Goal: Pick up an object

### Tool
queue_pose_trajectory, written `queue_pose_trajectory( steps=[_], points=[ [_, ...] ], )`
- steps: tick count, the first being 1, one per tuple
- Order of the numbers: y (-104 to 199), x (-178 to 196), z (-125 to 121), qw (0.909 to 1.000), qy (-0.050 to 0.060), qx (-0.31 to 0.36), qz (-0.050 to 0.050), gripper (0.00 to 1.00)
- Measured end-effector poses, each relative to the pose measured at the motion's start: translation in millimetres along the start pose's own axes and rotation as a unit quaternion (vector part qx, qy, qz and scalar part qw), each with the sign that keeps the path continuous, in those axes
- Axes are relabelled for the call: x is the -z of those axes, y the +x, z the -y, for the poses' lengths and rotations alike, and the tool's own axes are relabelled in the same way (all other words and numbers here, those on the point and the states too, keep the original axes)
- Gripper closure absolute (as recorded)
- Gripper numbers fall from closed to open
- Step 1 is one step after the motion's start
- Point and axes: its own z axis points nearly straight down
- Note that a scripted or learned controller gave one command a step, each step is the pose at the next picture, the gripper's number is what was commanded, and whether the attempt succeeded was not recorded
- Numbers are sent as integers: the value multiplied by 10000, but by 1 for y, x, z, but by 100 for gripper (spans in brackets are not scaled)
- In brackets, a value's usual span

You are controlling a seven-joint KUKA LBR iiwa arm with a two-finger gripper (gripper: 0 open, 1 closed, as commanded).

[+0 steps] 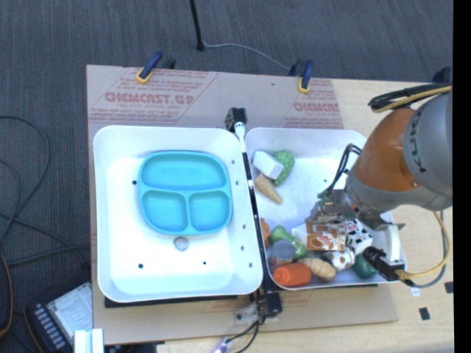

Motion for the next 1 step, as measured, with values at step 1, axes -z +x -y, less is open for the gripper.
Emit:
queue_pose_trajectory(
  steps=[1],
  points=[
    [0, 0, 0, 10000, 1, -1, 0, 0]
  ],
)
